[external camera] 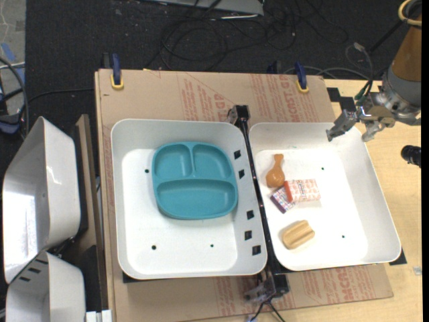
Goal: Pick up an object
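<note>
While the gripper (353,127) hangs over the far right corner of the right bin (348,250), its two fingers spread apart with nothing between them, three candidate objects lie grouped in the left half of that bin. Toy chicken drumstick (275,172): tan, looks like hollow plastic, so judged light, stiff and somewhat slick; best taken across the narrow shank, since the bulbous end may squirt out. Small snack box (299,193), white and red with a purple end: judged light cardboard, crushable under hard squeeze; its flat opposite sides offer the surest hold. It lies just beside the drumstick, possibly touching, so a finger could nudge one while closing on the other. Toy bread roll (297,234): tan, rounded, sits apart nearer the front wall with free room on all sides; grip across the short axis. Bin floor is smooth white plastic, objects likely to slide if pushed. Left bin (134,247) holds a teal divided plate (195,181). Bins sit on a cardboard sheet (201,89) clamped at the far edge.
</note>
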`<action>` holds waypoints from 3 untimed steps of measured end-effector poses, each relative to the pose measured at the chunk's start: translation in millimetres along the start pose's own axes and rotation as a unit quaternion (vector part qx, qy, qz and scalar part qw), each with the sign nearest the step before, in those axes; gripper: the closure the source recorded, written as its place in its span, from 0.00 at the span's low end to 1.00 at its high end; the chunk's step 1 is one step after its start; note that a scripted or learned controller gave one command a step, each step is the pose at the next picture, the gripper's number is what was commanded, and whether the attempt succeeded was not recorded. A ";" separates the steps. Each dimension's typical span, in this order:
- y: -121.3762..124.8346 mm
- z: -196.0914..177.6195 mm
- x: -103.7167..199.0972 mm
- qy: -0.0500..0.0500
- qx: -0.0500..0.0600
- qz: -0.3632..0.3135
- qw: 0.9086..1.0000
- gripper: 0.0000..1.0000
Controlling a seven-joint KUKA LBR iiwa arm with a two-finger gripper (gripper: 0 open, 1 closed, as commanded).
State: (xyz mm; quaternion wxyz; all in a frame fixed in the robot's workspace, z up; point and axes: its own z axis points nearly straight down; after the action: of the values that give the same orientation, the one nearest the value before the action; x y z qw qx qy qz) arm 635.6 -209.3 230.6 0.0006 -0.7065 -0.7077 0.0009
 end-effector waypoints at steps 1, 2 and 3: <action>-7.5 47.6 -4.3 0.000 0.000 0.001 1.000 0.00; -16.4 95.6 -1.1 0.001 0.001 0.002 1.000 0.00; -14.3 81.8 -1.5 -0.001 -0.002 0.001 1.000 1.00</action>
State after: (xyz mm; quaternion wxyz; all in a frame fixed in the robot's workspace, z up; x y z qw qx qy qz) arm 621.1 -210.8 148.8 -0.0016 -0.7070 -0.7072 -0.0004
